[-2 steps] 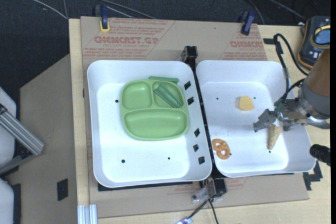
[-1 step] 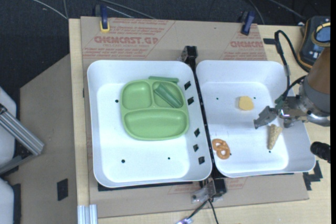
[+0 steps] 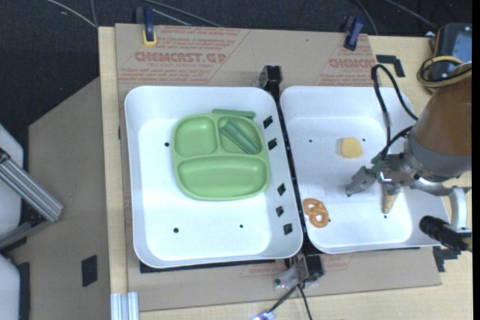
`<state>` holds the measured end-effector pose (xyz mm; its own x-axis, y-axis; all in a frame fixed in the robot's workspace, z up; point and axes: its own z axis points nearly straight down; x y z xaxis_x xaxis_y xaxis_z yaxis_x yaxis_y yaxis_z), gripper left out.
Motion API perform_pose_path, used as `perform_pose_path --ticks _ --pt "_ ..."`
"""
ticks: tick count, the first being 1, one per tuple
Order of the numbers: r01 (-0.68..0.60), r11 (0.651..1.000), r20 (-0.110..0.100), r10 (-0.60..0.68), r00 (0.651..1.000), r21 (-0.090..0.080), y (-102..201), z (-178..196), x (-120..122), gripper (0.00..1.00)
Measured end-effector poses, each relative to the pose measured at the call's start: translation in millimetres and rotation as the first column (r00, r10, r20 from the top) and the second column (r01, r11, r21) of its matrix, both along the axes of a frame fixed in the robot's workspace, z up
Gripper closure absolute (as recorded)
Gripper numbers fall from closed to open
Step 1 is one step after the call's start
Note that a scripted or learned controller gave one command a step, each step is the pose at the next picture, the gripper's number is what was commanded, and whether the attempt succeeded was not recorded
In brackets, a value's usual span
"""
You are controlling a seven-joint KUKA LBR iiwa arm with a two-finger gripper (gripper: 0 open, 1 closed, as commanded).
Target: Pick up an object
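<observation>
Spread-open, empty end effector (image 3: 375, 189) above right white plastic bin (image 3: 330, 234); small orange pretzel-shaped piece (image 3: 316, 212) lying near, toward lower left.

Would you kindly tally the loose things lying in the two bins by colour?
Green: 2, the divided plate and the green piece lying in it.
Yellow: 1, the round chunk.
Orange: 1, the pretzel.
Total: 4.

Open floor of right bin (image 3: 330, 124) around yellow piece (image 3: 351, 148), pretzel (image 3: 316, 212) seemingly near rim.
</observation>
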<state>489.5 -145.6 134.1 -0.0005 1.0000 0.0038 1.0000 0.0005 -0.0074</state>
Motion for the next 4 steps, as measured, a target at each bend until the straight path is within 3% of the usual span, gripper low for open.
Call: perform_pose_path --ticks 1,2,4 --pt "0.001 1.0 0.002 -0.001 1.0 -0.001 0.8 -52.1 -0.7 0.0" --pt "0.001 1.0 0.007 -0.001 1.0 -0.002 0.4 -38.5 0.5 1.0" --pt "-0.001 1.0 0.013 0.001 1.0 -0.005 9.5 59.2 6.8 1.0"
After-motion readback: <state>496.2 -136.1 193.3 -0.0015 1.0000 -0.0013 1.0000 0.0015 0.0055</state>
